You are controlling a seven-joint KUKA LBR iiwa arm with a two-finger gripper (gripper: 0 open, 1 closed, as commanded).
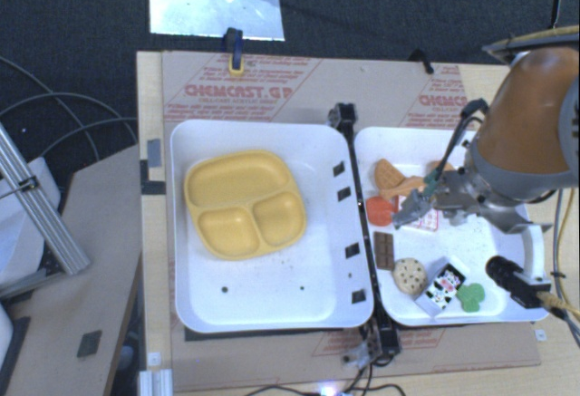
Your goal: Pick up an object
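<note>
My gripper [413, 206] hangs low over the left part of the right bin [507, 313], reaching in from the right. Its tip is beside a red round piece [380, 212] and over a white and red packet [426, 221]. A tan wedge [389, 173] and an orange piece [407, 187] lie just behind it. Nearer the front lie a brown bar [384, 250], a speckled cookie [410, 275], a black and white box [444, 286] and a green piece [470, 296]. I see nothing lifted off the bin floor.
The left bin [208, 304] bears a yellow divided plate [244, 202]. A black divider with clips [355, 204] runs between the bins. The arm's orange band [530, 109] looms over the right bin's far right side. A blue clamp [235, 52] sits behind the bins.
</note>
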